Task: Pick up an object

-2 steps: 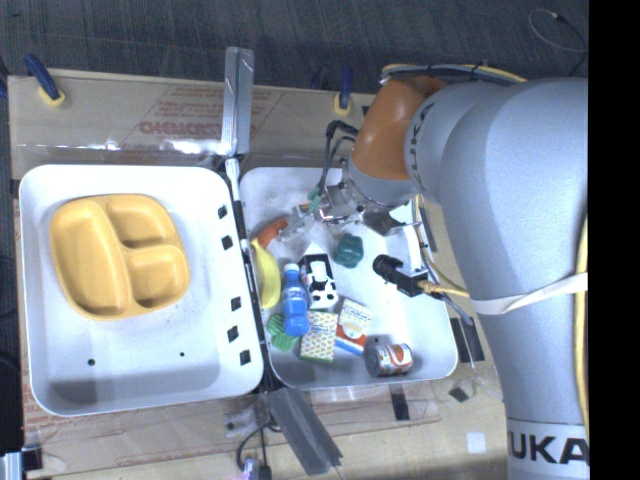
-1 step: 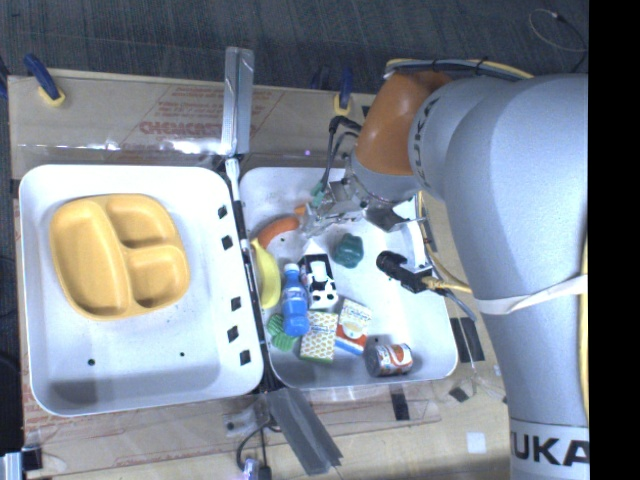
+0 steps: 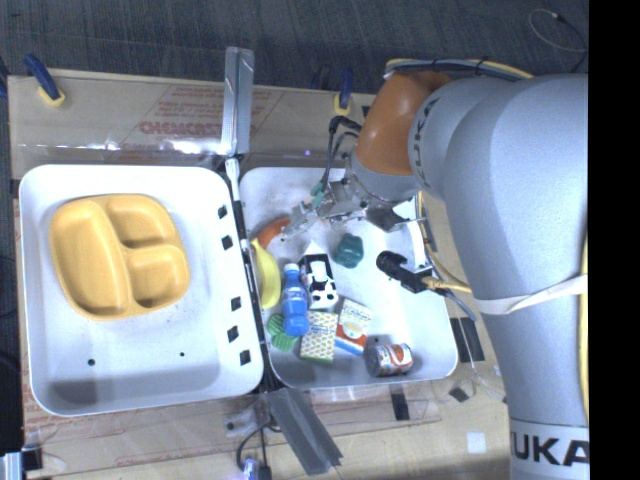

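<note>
**Reaching for the Teal Cup**

The small teal cup sits near the far edge of the right bin. It looks light, stiff and a bit slippery; grabbing it across its sides seems best. The fingers hang just beside it, and I cannot tell how wide they are.

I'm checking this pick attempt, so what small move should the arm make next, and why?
Probably lower slightly toward the teal object. The gripper sits just above it in the right bin, with nothing seen held, and the other items crowd lower left.
</note>
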Tool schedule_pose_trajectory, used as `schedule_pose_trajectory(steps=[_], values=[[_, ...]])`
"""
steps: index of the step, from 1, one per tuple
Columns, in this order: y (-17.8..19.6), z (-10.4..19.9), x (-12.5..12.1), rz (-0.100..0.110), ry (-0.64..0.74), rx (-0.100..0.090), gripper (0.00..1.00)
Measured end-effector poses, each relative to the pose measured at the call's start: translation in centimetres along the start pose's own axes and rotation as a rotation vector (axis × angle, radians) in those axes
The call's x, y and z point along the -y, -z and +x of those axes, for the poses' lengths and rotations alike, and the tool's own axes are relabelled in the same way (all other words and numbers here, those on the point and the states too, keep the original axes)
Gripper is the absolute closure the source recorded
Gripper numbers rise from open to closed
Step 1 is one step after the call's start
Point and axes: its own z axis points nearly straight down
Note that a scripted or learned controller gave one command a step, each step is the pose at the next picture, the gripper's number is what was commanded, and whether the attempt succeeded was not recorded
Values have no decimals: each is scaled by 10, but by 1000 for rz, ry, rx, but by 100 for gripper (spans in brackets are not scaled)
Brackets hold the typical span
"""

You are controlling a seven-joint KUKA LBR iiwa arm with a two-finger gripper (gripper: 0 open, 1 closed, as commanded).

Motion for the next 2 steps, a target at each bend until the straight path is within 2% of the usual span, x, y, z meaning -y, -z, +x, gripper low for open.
schedule_pose_trajectory(steps=[1, 2], values=[[-11, 4, -22, 18, -52, -4, 0], [-1, 4, -23, 14, -47, -2, 100]])
